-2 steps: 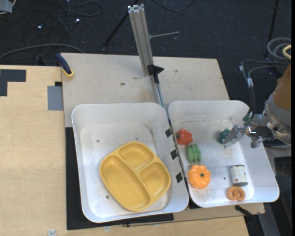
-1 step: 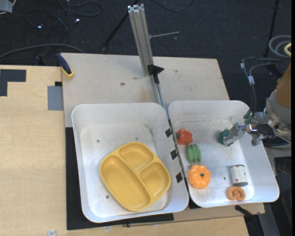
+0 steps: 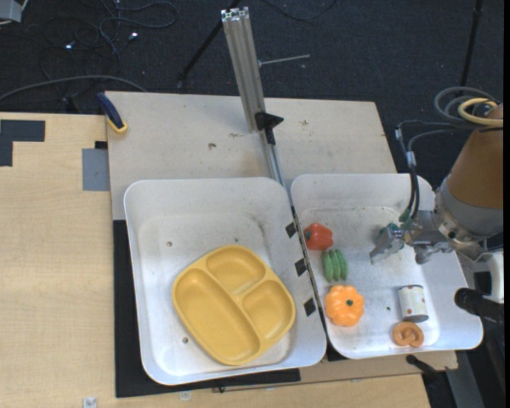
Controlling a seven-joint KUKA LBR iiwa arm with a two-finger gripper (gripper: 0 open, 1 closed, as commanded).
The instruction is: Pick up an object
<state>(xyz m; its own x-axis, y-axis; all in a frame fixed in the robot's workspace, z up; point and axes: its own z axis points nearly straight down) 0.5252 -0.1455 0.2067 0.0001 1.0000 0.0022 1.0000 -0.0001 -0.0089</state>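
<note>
In the right bin point(image 3: 357, 192) lie a red tomato-like piece point(image 3: 319, 235), a green pepper point(image 3: 335, 264), an orange pumpkin point(image 3: 344, 305), a small white can point(image 3: 412, 302) and an orange ring-shaped piece point(image 3: 408, 335). My gripper point(image 3: 401, 246) hangs over the bin's right half, above and a little left of the can. Its two fingers stand apart with nothing between them. The left finger point(image 3: 382, 246) is roughly 50 px right of the green pepper.
The left bin point(image 3: 153, 228) holds a yellow divided plate point(image 3: 234, 303). A metal post point(image 3: 246, 66) rises behind the bins. Black clips point(image 3: 302, 266) sit along the seam between the bins. The arm's orange band point(image 3: 480, 168) is at the right edge.
</note>
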